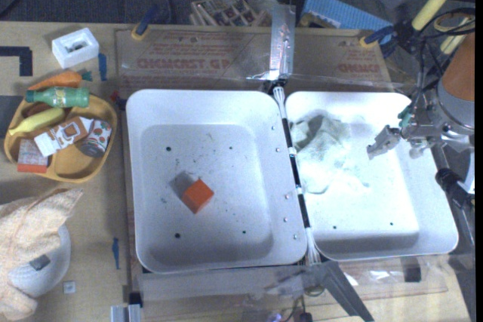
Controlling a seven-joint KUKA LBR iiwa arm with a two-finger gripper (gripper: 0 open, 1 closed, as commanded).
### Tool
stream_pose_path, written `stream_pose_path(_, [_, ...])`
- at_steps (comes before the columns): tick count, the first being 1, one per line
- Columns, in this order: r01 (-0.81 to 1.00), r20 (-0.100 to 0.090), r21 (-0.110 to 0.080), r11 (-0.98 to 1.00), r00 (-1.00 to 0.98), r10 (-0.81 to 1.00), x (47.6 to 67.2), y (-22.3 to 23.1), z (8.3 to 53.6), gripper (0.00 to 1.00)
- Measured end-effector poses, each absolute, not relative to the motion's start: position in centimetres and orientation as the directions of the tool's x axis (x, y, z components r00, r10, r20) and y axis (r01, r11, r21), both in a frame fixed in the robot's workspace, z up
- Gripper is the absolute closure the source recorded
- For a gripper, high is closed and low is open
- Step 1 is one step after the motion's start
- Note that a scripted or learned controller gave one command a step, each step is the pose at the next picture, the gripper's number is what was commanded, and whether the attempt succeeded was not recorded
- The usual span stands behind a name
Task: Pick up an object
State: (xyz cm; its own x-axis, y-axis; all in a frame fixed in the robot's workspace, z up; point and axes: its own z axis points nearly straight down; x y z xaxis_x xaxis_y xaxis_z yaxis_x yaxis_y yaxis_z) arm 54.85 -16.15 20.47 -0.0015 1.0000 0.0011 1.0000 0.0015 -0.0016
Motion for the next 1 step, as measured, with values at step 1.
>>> stream_pose_path(1, [0.945, -0.001, 0.002, -0.326, 0.326, 0.945, 62.05, -10.89, 17.09, 0.0])
